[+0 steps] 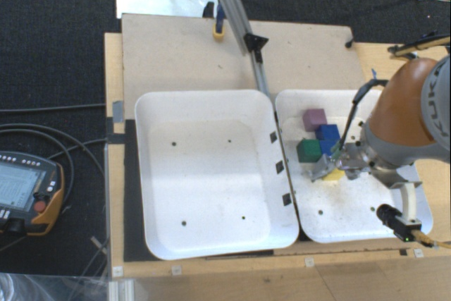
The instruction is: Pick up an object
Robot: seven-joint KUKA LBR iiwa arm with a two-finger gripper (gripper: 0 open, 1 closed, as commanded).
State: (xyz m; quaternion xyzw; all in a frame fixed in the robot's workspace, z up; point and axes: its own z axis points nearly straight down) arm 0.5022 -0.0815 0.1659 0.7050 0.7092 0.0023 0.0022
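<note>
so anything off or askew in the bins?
Nothing damaged or spilled. Purple cube, blue cube, green cube and a small yellow block cluster in the right white bin, the gripper low beside them.

Purple block [314, 118], blue block [328, 136], green block [308, 150], clustered in right bin [366, 218].

honestly can't read any text here, the handheld control pad [25, 190] screen at the left is way too blurry

Dark carpet floor [56, 25]; wooden bench [303, 49]; possibly pendant [25, 190] left.
</note>
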